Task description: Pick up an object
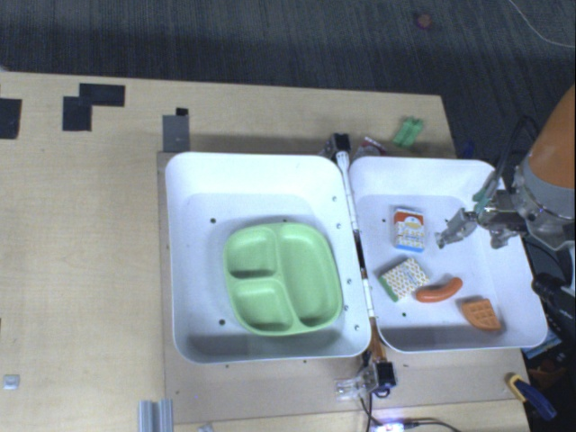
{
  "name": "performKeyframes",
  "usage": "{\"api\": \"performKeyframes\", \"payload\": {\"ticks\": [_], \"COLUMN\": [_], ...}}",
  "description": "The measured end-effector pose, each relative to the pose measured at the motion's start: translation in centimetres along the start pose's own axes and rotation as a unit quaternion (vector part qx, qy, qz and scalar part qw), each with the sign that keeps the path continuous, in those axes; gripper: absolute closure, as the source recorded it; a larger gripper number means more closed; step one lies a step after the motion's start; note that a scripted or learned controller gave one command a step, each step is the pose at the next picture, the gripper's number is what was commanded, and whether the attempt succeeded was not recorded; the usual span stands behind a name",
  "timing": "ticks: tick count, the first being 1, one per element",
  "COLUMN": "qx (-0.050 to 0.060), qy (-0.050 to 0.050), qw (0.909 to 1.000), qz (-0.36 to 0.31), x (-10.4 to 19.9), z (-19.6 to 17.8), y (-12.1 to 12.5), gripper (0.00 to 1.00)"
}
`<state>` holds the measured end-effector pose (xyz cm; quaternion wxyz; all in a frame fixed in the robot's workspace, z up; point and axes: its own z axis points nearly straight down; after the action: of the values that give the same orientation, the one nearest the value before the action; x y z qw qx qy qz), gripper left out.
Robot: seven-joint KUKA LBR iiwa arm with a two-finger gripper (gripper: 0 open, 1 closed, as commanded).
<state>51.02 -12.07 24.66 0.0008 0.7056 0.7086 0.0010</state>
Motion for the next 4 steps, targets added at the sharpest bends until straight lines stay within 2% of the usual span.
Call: {"api": "performKeyframes", "payload": {"ticks": [1, 2, 3, 4], "qx": [0.001, -0.005, -0.002, -0.005], "qy": [-0.001, -0.001, -0.001, -0.002], "qw": [1.0, 1.0, 1.0, 1.0], "qz": [0.002, 0.0, 0.001, 0.001], "x": [-6.8, -5.1, -3.7, -3.7], "z": [8.6, 15.7, 16.0, 14.8], "y": [0.6, 9.0, 0.0, 0.2], "gripper": [0.0, 0.0, 0.0, 1.0]}}
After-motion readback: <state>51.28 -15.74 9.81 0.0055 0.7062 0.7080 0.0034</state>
